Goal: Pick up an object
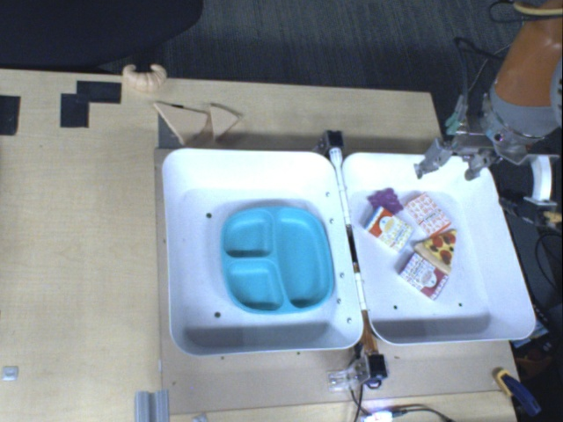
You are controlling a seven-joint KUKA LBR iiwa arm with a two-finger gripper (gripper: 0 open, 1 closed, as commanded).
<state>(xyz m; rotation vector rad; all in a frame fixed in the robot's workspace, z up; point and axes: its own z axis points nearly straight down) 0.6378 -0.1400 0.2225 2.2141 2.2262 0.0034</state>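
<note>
Cartons [413, 240] — a small cluster — lie untouched in the right bin [501, 310]; nothing is picked yet. The end effector [455, 159] hovers over the bin's far rim, fingers spread, pinching nothing — descent and grasp remain.

Grey arm [519, 104] with an orange band, ending in a metallic two-fingered hand [453, 162]

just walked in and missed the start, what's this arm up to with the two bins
A grey and orange robot arm is reaching in from the right, its tool open at the far edge of the right bin and holding nothing. A small cluster of items lies in that bin: a purple piece, a few printed cards and a pizza slice toy. The left bin holds a blue divided tray. Nothing has been picked up yet.
</note>
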